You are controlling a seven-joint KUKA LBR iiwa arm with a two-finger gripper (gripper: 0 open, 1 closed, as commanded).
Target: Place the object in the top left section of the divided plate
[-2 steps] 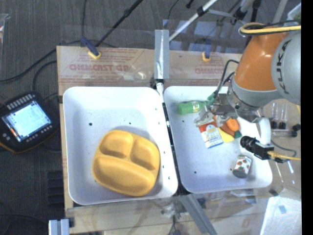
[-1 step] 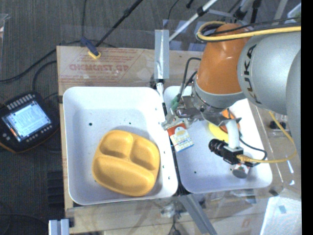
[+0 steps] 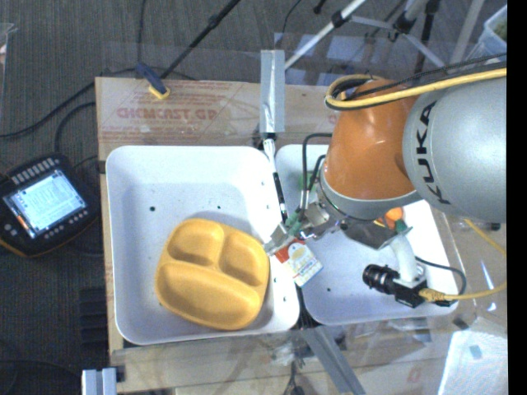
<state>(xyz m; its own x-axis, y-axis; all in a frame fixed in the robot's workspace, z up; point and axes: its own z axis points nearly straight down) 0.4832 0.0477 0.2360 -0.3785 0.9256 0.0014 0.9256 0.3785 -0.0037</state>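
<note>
Divided plate, yellow and turned at a slant, lies in the lower part of the left white bin, its three sections bare. Just past its right edge, on the rim between the two bins, sits a small red and white packet. The tool hangs right above that packet, at the end of the grey arm with its orange band; whether its fingers are apart or together, I cannot tell, nor whether it touches the packet. The right white bin lies mostly under the arm. A black pendant with a lit screen rests on the floor, left of the worktop.
</note>
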